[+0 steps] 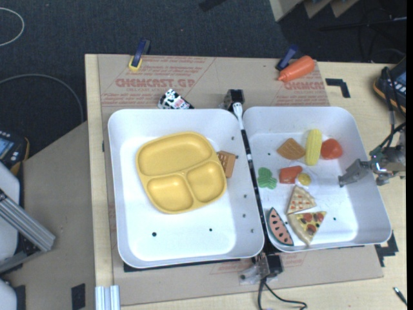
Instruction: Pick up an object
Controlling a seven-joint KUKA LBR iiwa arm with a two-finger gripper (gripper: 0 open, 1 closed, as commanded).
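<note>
White right bin holds corn beside tomato.

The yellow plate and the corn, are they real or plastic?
The yellow plate looks like moulded plastic: one even colour, a soft sheen, rounded dividers between three compartments. The corn in the right bin also seems to be plastic toy food, judging by its smooth, uniformly bright yellow surface, though it is too small here to be certain.
</note>
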